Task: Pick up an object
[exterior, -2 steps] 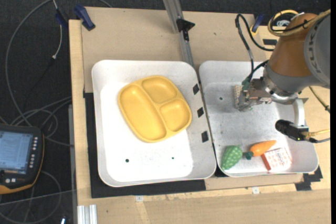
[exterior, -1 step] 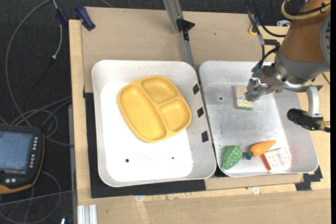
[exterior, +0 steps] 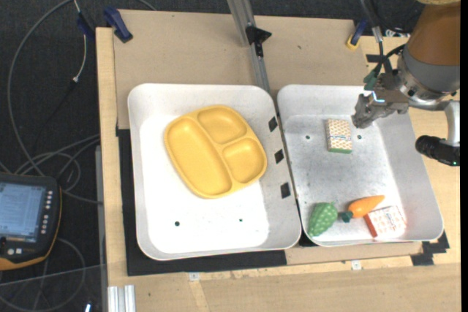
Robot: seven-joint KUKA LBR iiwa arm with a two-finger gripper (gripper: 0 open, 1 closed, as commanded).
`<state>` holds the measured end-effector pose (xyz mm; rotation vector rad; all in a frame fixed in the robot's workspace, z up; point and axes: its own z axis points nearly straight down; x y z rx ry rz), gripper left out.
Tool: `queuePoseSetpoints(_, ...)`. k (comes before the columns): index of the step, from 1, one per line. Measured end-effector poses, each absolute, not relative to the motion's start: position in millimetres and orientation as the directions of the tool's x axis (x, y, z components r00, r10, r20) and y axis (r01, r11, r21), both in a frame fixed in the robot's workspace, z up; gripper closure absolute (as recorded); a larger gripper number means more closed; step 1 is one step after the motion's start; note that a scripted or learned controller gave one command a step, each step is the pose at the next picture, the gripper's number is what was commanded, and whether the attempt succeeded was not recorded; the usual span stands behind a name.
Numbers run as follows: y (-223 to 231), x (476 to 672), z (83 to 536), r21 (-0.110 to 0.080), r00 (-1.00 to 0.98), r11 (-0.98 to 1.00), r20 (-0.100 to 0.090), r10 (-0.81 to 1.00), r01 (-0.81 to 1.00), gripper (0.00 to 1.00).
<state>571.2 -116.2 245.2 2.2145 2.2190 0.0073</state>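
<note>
On the desk [exterior: 183, 40], we note the left bin [exterior: 146, 157] bearing a yellow divided plate [exterior: 214, 150]. In the right bin [exterior: 409, 157], the small patterned box [exterior: 339, 135] lies flat near the far wall: probably light, stiff and card-like, best taken across its short sides. The end effector [exterior: 364, 115] hovers just beside it; we cannot tell its state.

a yellow divided plate [exterior: 215, 150] lies in the left white bin [exterior: 146, 179]; a tablet [exterior: 25, 219] sits far left.

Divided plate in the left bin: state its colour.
The divided plate is plain yellow, seen clearly in the camera view.
</note>
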Motion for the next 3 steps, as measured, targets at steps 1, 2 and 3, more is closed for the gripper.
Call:
queuePoseSetpoints(1,-60,569.6,253,0.003,-0.007,0.007,0.003,1.000,1.000,1.00)
queuePoseSetpoints(2,1,559.4,240,-0.004,-0.008,0.008,0.003,1.000,1.000,1.00)
queuePoseSetpoints(3,56,546.5,247,-0.002,-0.007,0.007,0.004,1.000,1.000,1.00)
